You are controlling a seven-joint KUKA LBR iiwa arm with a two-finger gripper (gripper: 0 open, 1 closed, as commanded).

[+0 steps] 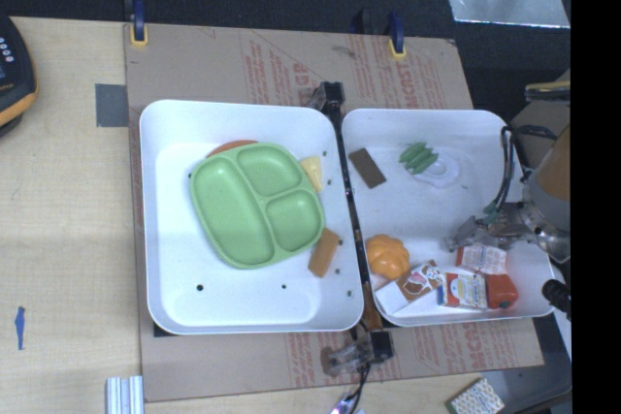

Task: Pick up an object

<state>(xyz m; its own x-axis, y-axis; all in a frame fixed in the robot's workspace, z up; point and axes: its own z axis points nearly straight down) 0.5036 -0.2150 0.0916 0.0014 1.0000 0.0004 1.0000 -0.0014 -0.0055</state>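
The landmark here is the black divider (345, 199) where the two shallow white bins meet. To its left, the left white bin (175, 296) holds a light green, three-compartment plastic plate (256, 204), lying flat near the bin's middle. An orange-red rim of something flat (231, 147) peeks out from under the plate's far edge. A pale yellow piece (311, 172) touches the plate's right side, close to the divider, and a small tan-brown block (323, 253) lies tilted just beside the plate's near right corner, also close to the divider.

To the right of the divider, the right white bin (427, 126) holds a dark brown flat rectangle (367, 167) near the divider at the far side, a small green leafy bundle (418, 156) further right, and an orange rounded toy fruit (387, 256) just beside the divider at the near side. Next to the fruit lie printed cartons, white and red (456, 286), along the bin's near wall.

The grey metal two-finger gripper (477, 231) sits low in the right bin, well right of the divider, just above the cartons. Whether its jaws are released or clenched cannot be told, and nothing is visibly between them.
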